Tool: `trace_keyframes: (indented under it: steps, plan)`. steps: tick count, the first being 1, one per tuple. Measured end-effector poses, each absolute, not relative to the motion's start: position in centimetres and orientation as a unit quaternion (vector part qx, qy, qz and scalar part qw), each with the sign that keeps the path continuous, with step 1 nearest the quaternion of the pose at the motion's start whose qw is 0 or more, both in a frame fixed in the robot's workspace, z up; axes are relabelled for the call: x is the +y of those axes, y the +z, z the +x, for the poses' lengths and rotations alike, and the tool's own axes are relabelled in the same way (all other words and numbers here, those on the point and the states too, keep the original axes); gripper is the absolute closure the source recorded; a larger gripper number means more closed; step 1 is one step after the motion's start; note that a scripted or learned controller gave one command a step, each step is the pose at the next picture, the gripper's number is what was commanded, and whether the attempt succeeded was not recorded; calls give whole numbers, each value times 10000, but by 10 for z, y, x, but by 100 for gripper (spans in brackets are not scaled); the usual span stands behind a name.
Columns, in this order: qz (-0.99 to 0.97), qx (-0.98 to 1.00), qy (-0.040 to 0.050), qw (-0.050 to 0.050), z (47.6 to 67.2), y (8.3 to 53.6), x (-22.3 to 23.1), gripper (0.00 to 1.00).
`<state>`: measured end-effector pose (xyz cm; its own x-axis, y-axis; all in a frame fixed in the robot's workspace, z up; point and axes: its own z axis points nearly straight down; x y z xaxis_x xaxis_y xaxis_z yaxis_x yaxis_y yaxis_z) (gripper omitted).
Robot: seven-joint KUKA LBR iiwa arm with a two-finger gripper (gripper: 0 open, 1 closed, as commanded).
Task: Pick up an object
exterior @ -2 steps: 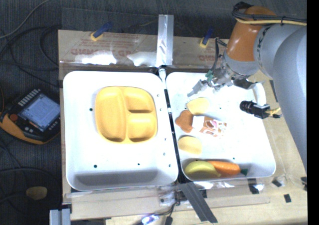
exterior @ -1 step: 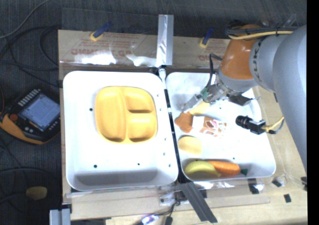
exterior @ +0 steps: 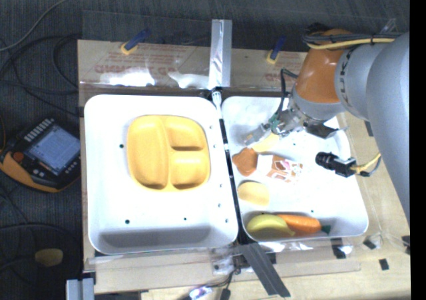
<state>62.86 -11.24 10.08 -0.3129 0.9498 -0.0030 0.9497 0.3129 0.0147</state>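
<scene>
My gripper (exterior: pixel 266 132) hangs low over the upper left part of the right bin (exterior: pixel 346 199), just above and to the right of a brown piece (exterior: pixel 245 160). Beside the brown piece lies a small white and red packet (exterior: pixel 285 169). Below them sits a pale yellow round piece (exterior: pixel 253 192). Along the bin's front wall lie a yellow-green fruit (exterior: pixel 267 225) and an orange carrot (exterior: pixel 301 223). Nothing shows held in the gripper.
A yellow divided tray (exterior: pixel 168 151) rests in the left bin (exterior: pixel 106 219). The grey arm with its orange band (exterior: pixel 319 79) covers the right bin's upper right corner. A black cable part (exterior: pixel 335 162) hangs over the bin's right side.
</scene>
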Motion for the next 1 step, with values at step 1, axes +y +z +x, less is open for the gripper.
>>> trace_keyframes:
  steps: [1]
  plan:
    - [6103, 7921, -7, 5, 669, 184, -48, 100]
